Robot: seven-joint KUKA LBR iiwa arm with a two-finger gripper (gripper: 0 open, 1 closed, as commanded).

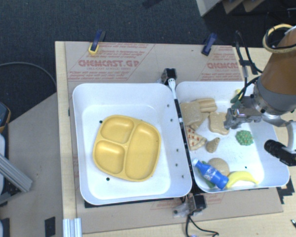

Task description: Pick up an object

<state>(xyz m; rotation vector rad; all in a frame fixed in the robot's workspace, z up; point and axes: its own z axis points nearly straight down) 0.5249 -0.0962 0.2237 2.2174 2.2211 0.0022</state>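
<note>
1. The gripper (235,118) is seen low over the right bin (266,174), just beside a tan cookie (217,124).
2. Whether it is wide, narrow or holding cannot be told.
3. Broccoli (244,137) lies near, clear of it.

Left bin (84,132): you are looking at a yellow divided plate (127,147) lying flat in its middle.
Bench (138,63): you are seeing printed cardboard lying under both bins.
Clamps: a yellow one (94,44) and a blue one (208,44) are gripping the far edge.
Floor (64,9): dark carpet is showing beyond.
</note>
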